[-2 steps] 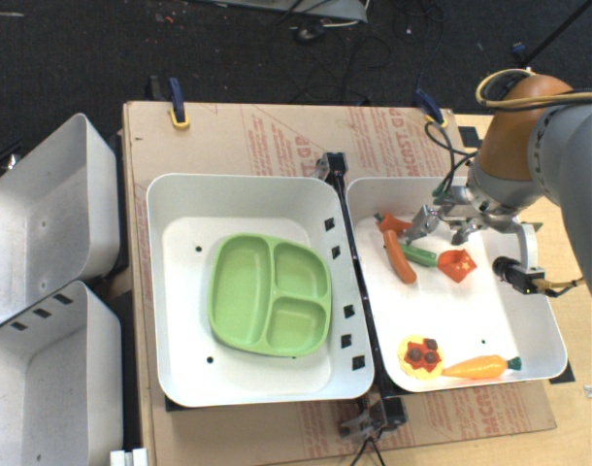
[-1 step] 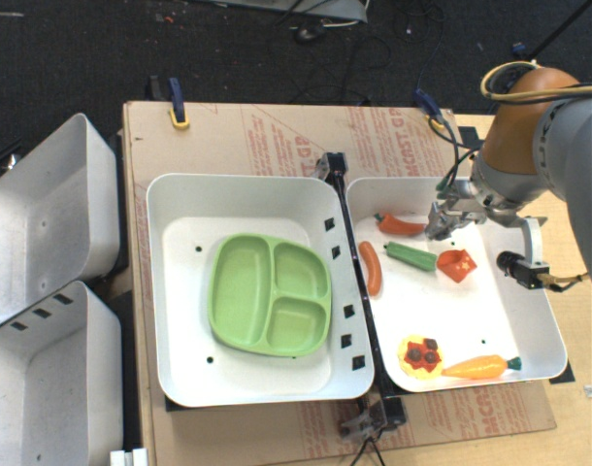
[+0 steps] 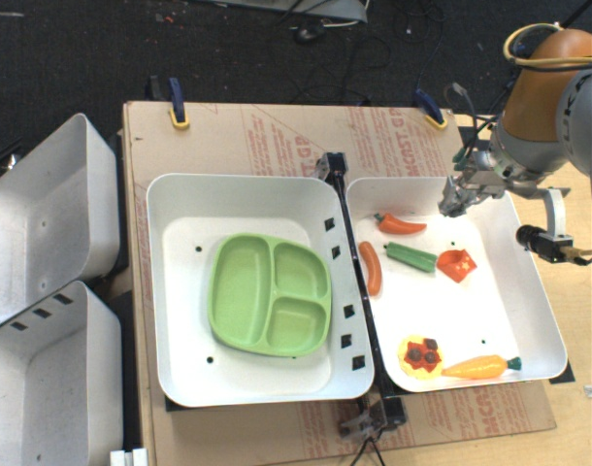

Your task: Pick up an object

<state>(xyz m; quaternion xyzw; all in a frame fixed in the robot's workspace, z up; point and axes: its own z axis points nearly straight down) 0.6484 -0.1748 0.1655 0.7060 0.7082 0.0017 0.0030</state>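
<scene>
- The gripper (image 3: 458,200) hangs up and right of the green toy vegetable (image 3: 411,256), over the far end of the right bin (image 3: 541,304); whether it is wide or narrow cannot be told, and nothing is seen in it.
- The red chili (image 3: 401,225), just above the green vegetable, is probably the nearest pick.
- The sausage (image 3: 372,267) lies left of the green vegetable, the red piece (image 3: 456,265) right, and the carrot (image 3: 478,365) well below; this loose spacing leaves room for a descent.
</scene>
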